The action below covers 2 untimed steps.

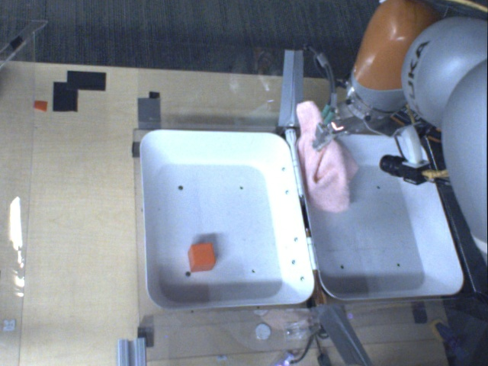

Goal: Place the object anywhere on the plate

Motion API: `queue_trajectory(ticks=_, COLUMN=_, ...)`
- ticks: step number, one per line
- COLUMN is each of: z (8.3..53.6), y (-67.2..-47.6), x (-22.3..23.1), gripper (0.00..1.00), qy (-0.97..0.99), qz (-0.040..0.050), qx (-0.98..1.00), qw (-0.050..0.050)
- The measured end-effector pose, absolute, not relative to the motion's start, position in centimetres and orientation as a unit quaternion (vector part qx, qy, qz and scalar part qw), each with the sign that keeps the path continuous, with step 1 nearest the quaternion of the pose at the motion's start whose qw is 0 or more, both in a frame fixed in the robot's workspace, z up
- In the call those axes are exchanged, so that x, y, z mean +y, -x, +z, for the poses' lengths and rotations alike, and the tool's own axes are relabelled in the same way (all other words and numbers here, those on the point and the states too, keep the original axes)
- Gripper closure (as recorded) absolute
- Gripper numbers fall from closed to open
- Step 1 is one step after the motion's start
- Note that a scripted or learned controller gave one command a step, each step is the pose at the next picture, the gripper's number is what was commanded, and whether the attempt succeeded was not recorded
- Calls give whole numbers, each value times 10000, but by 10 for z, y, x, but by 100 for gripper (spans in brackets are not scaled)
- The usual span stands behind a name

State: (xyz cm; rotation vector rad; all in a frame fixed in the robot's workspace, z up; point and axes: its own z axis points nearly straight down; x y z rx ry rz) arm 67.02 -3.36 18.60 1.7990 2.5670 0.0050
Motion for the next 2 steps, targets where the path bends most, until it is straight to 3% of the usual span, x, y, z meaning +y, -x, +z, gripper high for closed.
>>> queue_trajectory(ticks=1, z=227, y=-672, x=-32, gripper=100, qy=-5701, qz=27, qx=8215, qw=42)
queue_trajectory(ticks=2, z=237, y=-651, x=15, gripper=100, qy=-3932, qz=23, qx=9194, qw=44)
